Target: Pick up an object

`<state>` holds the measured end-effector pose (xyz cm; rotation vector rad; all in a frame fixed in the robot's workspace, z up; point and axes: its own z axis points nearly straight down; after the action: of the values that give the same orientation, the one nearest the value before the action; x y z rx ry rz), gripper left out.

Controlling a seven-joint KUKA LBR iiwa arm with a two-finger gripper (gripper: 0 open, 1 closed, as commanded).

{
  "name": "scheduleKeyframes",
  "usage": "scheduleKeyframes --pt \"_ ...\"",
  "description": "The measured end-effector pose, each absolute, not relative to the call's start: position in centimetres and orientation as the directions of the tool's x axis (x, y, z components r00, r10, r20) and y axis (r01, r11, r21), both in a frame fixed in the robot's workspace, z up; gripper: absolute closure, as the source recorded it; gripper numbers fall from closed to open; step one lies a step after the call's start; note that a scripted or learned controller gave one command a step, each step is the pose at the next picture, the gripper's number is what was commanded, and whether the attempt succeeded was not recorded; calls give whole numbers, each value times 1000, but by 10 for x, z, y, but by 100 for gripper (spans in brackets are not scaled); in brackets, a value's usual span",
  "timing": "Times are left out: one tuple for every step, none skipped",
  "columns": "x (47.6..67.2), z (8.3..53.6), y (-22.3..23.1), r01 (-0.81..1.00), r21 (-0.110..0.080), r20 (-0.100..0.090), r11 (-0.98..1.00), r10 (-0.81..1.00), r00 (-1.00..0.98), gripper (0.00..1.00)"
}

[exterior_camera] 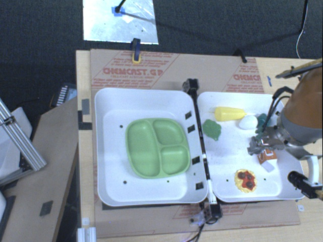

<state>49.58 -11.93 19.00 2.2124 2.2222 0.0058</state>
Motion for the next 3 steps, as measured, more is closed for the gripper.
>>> scheduleKeyframes --pt "498 239 -120 1000 8 -2 5 1000 -5 100" --pt "507 229 -65 1000 2 2 10 1000 -10 100" --pt "526 218 -14 1000 2 1 10 1000 -10 100"
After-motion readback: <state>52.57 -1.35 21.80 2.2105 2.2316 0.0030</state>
